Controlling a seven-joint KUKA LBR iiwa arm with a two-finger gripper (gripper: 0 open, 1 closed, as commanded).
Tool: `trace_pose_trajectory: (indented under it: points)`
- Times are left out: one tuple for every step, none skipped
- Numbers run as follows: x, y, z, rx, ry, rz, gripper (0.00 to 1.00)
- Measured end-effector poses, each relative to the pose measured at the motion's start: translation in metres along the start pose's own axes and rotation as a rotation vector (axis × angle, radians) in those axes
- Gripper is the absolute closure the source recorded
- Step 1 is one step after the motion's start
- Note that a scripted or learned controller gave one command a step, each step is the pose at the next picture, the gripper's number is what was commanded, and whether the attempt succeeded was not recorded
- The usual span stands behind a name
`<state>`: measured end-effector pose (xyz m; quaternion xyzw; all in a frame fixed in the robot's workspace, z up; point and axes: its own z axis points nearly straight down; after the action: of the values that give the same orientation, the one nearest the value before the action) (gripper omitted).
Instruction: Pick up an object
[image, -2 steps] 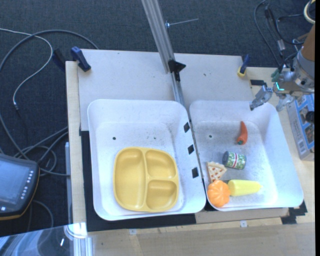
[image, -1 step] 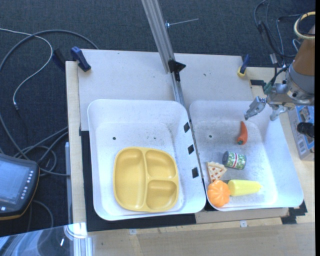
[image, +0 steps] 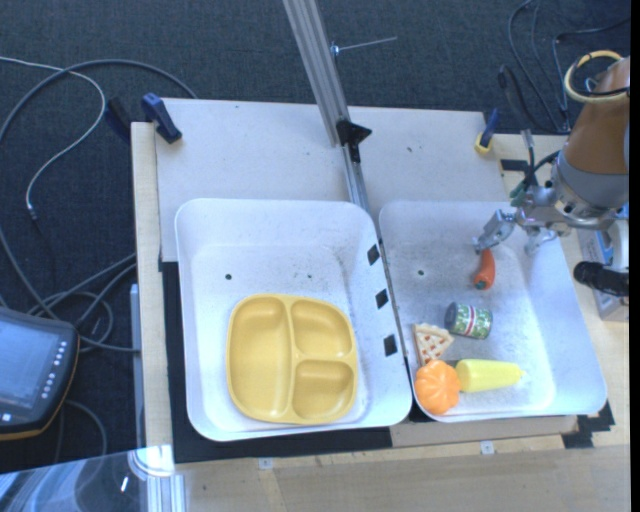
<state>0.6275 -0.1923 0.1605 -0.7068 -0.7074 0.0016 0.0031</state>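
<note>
The right bin (image: 560, 330) holds several toy foods. A small orange carrot (image: 485, 269) lies near the bin's back. Toward the front are a green can (image: 468, 320) on its side, a pizza slice (image: 432, 342), an orange fruit (image: 437, 388) and a yellow corn-like piece (image: 488, 375). My gripper (image: 514, 236) hangs over the back of this bin, just above and right of the carrot. Its fingers (image: 489, 235) are spread open with nothing between them; the left fingertip is close to the carrot's top end.
The left bin (image: 200, 240) holds a yellow divided plate (image: 293, 357). A metal pole (image: 322, 70) slants down to the seam between the bins. Clamps sit at the bench's back corners, and cables lie on the floor.
</note>
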Motion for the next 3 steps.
trace_pose_trajectory:
  points:
    - [0.007,0.002,0.061,0.002,0.001,-0.001,0.0]
    - [0.007,0.005,0.045,-0.008,-0.002,-0.002,1.0]
    - [0.007,0.009,-0.021,-0.016,-0.005,-0.001,1.0]
